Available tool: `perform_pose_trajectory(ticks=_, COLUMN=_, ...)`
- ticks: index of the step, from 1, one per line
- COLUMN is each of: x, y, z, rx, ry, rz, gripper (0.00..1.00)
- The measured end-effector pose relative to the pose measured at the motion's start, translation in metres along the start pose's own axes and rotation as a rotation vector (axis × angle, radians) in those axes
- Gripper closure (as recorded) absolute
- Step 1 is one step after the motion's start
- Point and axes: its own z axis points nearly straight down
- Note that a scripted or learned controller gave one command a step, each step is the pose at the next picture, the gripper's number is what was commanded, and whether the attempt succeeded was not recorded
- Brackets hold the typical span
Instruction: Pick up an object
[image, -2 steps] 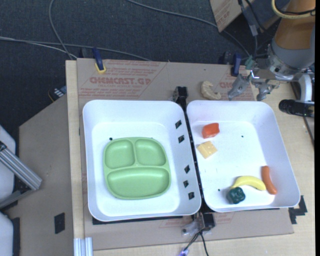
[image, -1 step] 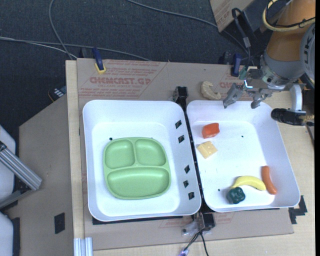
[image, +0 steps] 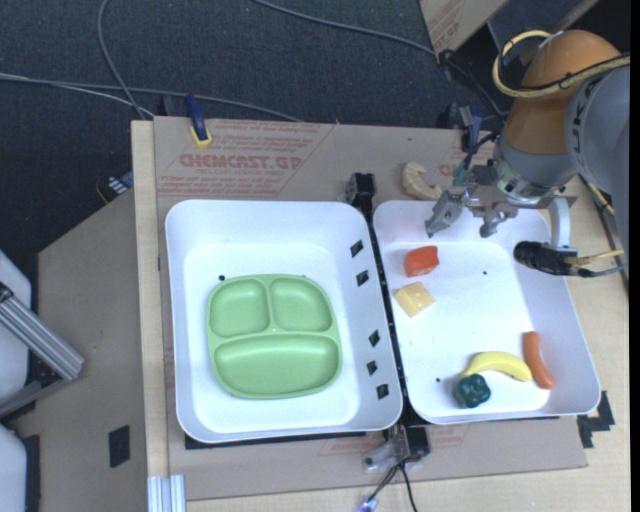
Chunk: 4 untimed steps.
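My gripper (image: 465, 217) hangs open over the far edge of the right bin (image: 560, 300), its two fingers spread with nothing between them. Below and to its left, an orange-red block (image: 421, 261) lies on the bin floor, with a pale yellow cheese-like wedge (image: 414, 298) just in front of it. Toward the near right corner sit a yellow banana (image: 500, 366), a dark green lump (image: 472, 391) touching it, and an orange sausage (image: 538, 359) by the right wall.
The left bin (image: 190, 300) holds a green divided plate (image: 274, 334). A cream curved piece (image: 424, 181) lies on the cardboard behind the right bin. A black clip row (image: 370, 300) runs between the bins. The arm's orange band (image: 550, 90) looms at the upper right.
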Motion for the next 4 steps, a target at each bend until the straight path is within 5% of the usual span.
perform_pose_trajectory(ticks=1, x=-0.001, y=0.007, z=0.059, rx=-0.001, ry=-0.001, rz=-0.001, gripper=0.0)
perform_pose_trajectory(ticks=2, x=-0.001, y=0.009, z=0.043, rx=-0.009, ry=-0.001, rz=0.0, gripper=1.0)
perform_pose_trajectory(ticks=4, x=-0.001, y=0.005, z=-0.075, rx=-0.016, ry=-0.003, rz=0.0, gripper=1.0)
